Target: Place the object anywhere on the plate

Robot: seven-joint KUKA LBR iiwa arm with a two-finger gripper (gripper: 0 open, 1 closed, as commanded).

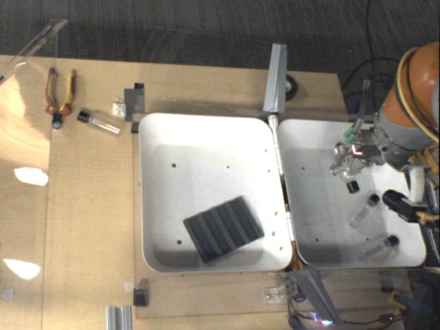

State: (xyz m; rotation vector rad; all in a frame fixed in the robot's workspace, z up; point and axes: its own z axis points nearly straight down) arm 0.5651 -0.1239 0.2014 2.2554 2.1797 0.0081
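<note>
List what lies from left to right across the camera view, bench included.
Pliers → small vial on the bench → left bin holding the dark ridged plate → right bin → gripper → vials in the right bin.

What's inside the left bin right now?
The left bin holds one dark ridged plate, lying tilted near its front edge. Whatever lies beneath the plate is covered. Small dark holes dot the white floor.
</note>
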